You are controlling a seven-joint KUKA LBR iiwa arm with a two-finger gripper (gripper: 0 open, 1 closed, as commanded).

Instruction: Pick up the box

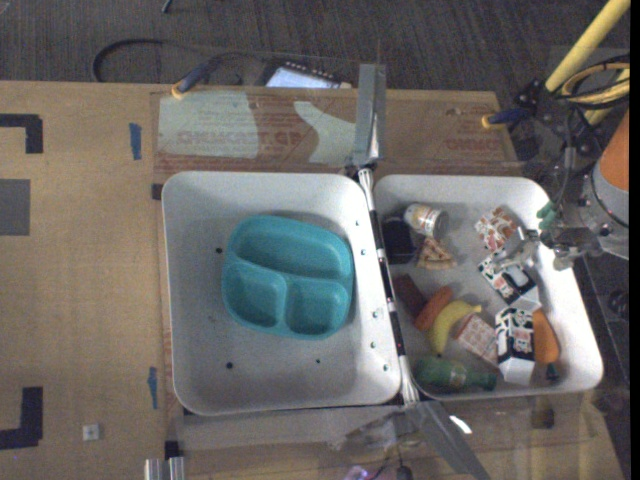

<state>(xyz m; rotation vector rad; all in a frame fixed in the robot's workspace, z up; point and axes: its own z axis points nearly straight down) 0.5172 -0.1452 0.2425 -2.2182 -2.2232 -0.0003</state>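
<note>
Several small white boxes with red and black print lie in the right bin (570, 203). One box (494, 229) is near the back, another (508, 277) sits in the middle right, and a taller carton (517, 343) stands near the front right. A flat box (479, 336) lies next to the carton. My gripper (530, 248) reaches in from the right and hangs low over the bin, between the back box and the middle one. Nothing can be seen held in it.
The right bin also holds a small jar (427, 218), a pizza slice (436, 255), a banana (451, 320), a green bottle (455, 375) and an orange carrot (545, 336). A teal divided plate (288, 275) lies in the left bin (190, 298). A metal divider (370, 128) runs between the bins.
</note>
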